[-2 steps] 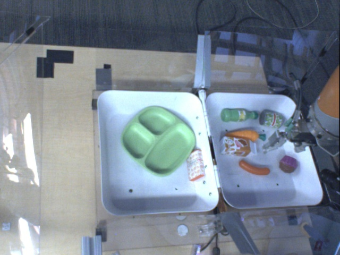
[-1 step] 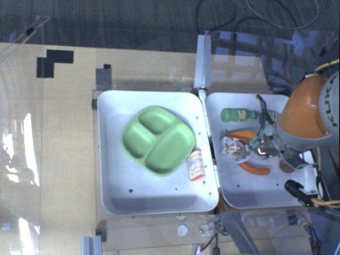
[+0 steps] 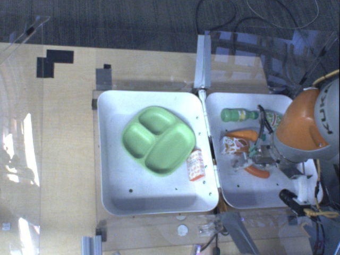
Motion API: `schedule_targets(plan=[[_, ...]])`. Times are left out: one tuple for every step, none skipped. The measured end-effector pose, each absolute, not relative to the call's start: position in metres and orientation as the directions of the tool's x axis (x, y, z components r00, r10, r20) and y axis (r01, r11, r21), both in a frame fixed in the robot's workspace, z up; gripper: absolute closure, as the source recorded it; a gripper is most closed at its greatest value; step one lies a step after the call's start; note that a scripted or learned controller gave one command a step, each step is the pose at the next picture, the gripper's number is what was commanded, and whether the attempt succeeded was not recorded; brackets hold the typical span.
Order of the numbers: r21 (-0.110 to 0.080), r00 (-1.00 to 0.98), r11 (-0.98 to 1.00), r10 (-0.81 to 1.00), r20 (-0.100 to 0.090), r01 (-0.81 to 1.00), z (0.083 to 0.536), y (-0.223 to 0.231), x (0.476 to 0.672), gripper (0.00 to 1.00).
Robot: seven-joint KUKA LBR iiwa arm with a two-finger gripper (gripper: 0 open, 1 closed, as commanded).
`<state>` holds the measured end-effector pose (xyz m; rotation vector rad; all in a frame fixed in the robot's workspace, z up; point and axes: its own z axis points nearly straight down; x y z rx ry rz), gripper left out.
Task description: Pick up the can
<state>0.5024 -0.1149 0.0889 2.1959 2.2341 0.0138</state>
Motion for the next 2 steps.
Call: schedule_targets(plan=[[0.020,-0.021,0.021,1.000,0.002,1.000,0.101,-0.113,0.506,1.00],[0.008,-0.047,0.047,0.999,-0.001,0.999,0.186,-0.077,0.518,1.00]])
